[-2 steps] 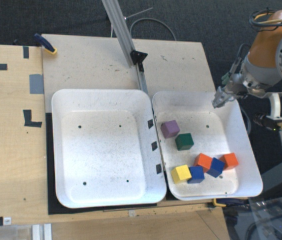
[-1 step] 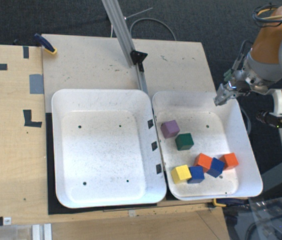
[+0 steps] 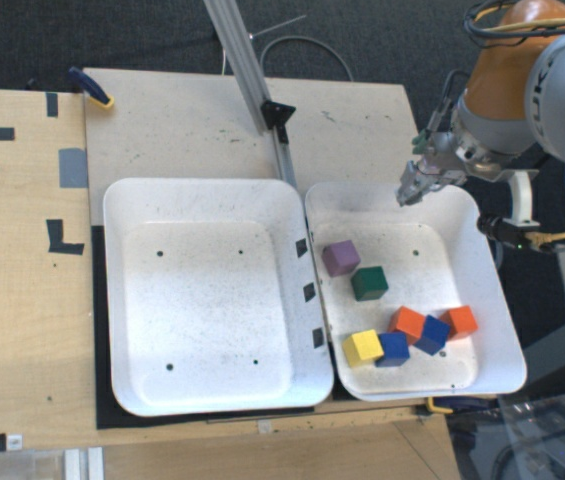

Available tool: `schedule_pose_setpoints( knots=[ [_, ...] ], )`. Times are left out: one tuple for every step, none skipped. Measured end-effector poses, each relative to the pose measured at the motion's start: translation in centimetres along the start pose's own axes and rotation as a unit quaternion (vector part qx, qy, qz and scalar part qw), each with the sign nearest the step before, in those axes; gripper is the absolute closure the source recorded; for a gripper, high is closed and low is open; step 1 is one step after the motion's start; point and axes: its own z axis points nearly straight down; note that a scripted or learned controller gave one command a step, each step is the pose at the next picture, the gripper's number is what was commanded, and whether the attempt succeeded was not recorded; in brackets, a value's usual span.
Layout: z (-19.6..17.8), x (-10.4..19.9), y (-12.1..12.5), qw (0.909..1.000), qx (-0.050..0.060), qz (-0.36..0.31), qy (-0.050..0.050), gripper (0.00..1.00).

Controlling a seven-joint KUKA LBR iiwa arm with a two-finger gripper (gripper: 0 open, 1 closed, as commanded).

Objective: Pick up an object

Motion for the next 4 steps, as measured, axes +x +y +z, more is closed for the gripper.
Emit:
schedule_pose_setpoints(
  knots=[
    [0.5,6.2,-0.6,1.0,0.001,0.0,0.0,1.0],
    [1.3,11.5,-0.8,1.0,0.001,0.0,0.0,1.0],
    [0.8,16.7,-0.1,1.0,0.0,0.0,0.0,1.0],
    [-0.7,22.2,-0.3,1.0,0.0,0.0,0.0,1.0]
  ],
)
